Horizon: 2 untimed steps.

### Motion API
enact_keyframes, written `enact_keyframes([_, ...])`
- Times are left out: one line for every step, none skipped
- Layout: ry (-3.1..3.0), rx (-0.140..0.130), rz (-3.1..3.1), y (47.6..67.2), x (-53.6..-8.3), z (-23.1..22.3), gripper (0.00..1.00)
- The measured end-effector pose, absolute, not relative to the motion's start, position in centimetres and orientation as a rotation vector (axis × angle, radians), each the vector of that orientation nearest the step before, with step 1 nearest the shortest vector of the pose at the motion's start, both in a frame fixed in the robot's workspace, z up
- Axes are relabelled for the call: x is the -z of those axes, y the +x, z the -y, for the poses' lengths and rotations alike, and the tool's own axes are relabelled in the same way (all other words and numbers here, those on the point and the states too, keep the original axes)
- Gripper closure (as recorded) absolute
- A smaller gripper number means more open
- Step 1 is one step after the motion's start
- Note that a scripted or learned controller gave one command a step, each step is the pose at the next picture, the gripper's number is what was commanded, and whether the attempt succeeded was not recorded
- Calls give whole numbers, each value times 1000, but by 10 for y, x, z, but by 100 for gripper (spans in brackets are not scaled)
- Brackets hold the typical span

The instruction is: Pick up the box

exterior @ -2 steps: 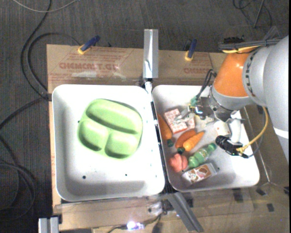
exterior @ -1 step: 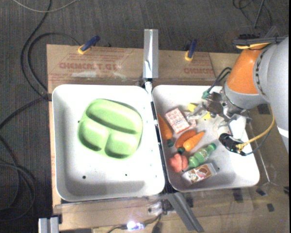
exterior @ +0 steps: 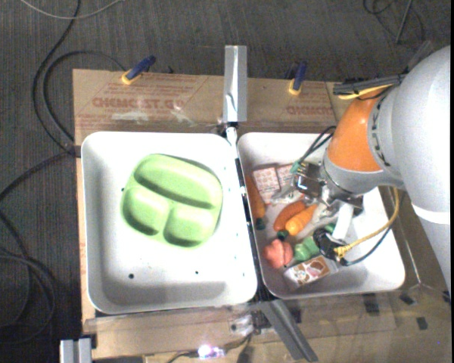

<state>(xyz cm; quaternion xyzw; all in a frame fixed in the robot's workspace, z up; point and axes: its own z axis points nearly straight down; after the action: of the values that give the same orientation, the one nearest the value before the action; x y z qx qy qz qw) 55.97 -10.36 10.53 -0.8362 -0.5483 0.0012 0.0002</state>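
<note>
Reaching in over the right bin (exterior: 393,278), the gripper (exterior: 324,212) hangs low among the clutter, but whether it is wide or closed I cannot tell, since the wrist hides its tips; the box (exterior: 273,180) lies just beside it toward the bin's far left corner, so the coming move would be a short shift to the left and away from the desk's near edge; its long axis runs roughly across the bin; it looks flat, pale, printed in red and white, partly overlapped by an orange carrot-like toy (exterior: 296,218); a second small printed carton (exterior: 312,271) sits nearer the front.
</note>
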Motion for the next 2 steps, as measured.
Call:
enact_keyframes([-2328, 5, 2115, 564, -97, 137, 0])
enact_keyframes([-2348, 8, 2103, 630, -95, 93, 0])
